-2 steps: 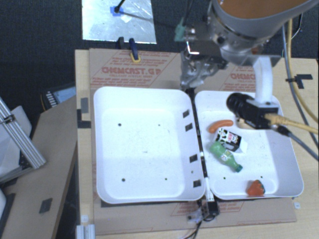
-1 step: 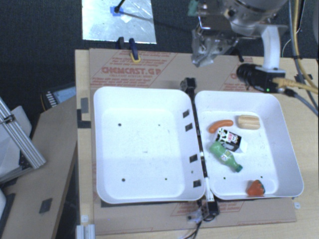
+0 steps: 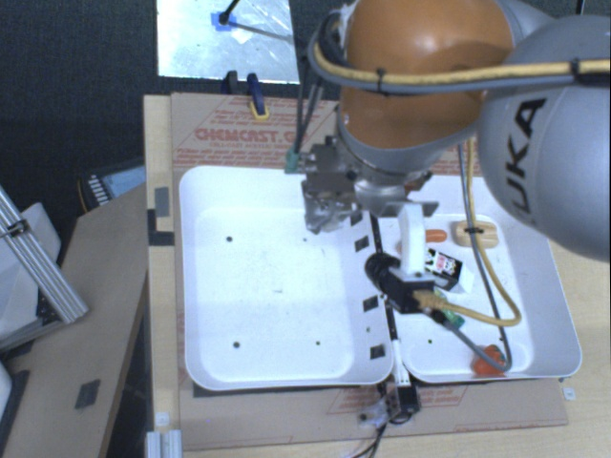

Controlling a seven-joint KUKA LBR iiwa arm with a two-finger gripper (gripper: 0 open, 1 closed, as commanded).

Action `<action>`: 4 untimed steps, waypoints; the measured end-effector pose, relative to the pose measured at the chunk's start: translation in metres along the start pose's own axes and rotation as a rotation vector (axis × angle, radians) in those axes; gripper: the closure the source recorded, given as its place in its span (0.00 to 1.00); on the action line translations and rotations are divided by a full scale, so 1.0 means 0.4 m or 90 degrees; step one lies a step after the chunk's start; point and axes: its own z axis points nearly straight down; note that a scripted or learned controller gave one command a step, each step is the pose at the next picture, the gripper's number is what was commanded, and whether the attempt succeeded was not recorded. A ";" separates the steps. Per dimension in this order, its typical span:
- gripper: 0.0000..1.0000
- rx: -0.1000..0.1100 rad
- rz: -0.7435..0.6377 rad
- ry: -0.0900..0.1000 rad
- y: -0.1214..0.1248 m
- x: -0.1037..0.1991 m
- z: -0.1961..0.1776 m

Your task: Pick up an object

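Camera view from above: what I can make out to pick from sits in the right bin [image 3: 549, 337]. There is a small black and white box [image 3: 446, 267] near the middle of that bin, a tan flat piece [image 3: 474, 232] just behind it toward the far wall, an orange piece [image 3: 434, 236] beside that, and another orange thing [image 3: 491, 358] near the bin's front edge.

The gripper [image 3: 329, 208] hangs over the far right corner of the left bin [image 3: 215, 351], close to the seam where the two bins meet. I see nothing between its fingers, and I cannot tell from here whether they are spread or closed, since the arm [image 3: 430, 74] with its orange band covers much of it.

A yellow cable [image 3: 496, 289] loops down from the arm across the right bin. Both bins rest on a cardboard sheet [image 3: 224, 127] with red lettering.
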 end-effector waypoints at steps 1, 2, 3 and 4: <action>1.00 -0.015 -0.002 0.006 -0.030 0.133 -0.187; 1.00 -0.013 0.010 0.002 -0.046 -0.145 -0.200; 1.00 -0.012 0.001 0.003 -0.048 -0.084 -0.242; 1.00 -0.003 0.005 0.000 -0.045 -0.116 0.118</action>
